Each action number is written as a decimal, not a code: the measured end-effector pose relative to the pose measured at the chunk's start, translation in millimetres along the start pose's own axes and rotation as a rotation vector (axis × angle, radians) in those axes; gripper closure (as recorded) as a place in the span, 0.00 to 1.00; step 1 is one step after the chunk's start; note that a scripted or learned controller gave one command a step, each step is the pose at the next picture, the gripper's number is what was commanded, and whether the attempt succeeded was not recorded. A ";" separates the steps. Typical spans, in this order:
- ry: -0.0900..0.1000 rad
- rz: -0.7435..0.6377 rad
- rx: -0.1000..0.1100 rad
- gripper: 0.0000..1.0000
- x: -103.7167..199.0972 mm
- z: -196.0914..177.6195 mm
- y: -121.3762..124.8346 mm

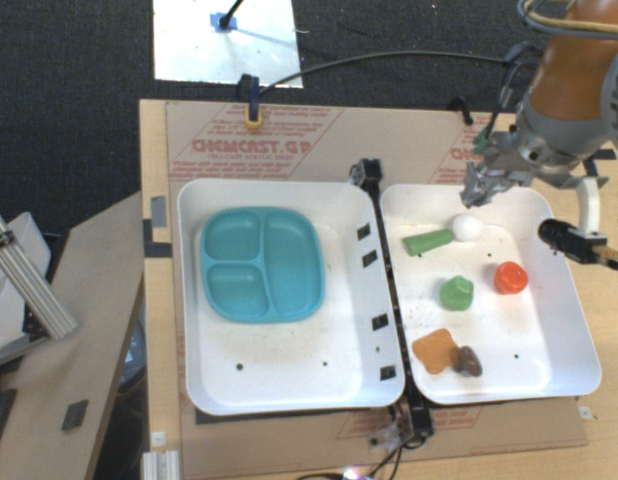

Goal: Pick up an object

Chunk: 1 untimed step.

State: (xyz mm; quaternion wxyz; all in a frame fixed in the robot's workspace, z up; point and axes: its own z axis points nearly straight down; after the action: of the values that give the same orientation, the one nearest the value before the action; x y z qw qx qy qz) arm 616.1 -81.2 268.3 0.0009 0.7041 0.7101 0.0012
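The right bin [564, 318] holds a white ball [467, 228], a green flat piece [427, 241] beside it, a green cup-like object [456, 292], a red-orange round object [510, 278], an orange flat piece [435, 350] and a small brown object [467, 362]. My gripper [476, 195] hangs above the bin's far edge, just above and slightly right of the white ball. Nothing shows between its fingers, which look close together.
The left bin [279, 368] carries a teal divided plate [261, 264]. A black clamp [367, 175] sits at the far end of the divider between the bins. A black fixture [567, 238] juts over the right bin's right rim. Cables cross behind the bins.
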 end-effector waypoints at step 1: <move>0.001 -0.001 0.000 1.00 52.7 2.0 6.9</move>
State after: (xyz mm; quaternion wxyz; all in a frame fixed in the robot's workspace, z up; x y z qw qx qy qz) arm 622.5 -28.5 266.3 0.0007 0.7037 0.7105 0.0015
